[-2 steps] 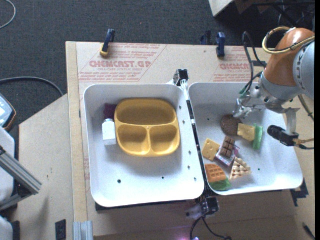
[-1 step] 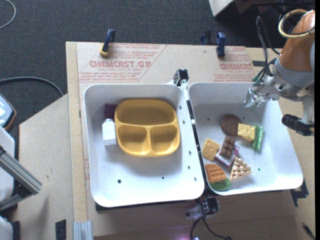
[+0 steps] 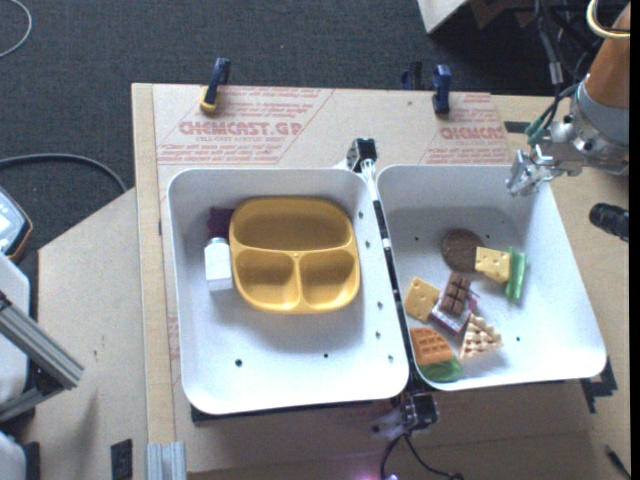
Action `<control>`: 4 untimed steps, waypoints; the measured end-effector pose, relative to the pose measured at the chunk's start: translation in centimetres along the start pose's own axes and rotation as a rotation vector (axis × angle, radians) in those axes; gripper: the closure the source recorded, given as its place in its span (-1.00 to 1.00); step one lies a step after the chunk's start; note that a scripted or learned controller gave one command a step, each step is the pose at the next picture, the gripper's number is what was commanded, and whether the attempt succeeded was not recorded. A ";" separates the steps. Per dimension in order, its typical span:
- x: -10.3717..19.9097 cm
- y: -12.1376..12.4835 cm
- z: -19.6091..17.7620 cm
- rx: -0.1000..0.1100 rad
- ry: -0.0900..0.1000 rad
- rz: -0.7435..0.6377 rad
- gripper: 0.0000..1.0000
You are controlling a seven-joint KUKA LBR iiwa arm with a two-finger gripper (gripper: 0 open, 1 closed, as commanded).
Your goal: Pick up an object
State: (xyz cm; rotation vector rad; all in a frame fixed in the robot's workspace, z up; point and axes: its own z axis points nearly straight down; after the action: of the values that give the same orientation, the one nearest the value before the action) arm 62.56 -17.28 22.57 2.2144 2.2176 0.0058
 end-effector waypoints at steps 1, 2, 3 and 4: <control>0.0 0.1 0.0 0.004 0.001 0.000 1.00; 6.1 0.9 0.8 0.009 0.006 -0.005 1.00; 9.8 2.5 -0.5 0.003 0.003 -0.003 1.00; 10.8 2.4 1.0 0.011 0.003 0.000 1.00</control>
State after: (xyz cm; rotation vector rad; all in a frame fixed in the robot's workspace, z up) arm 64.96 -6.44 21.52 2.2216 2.2248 -0.0031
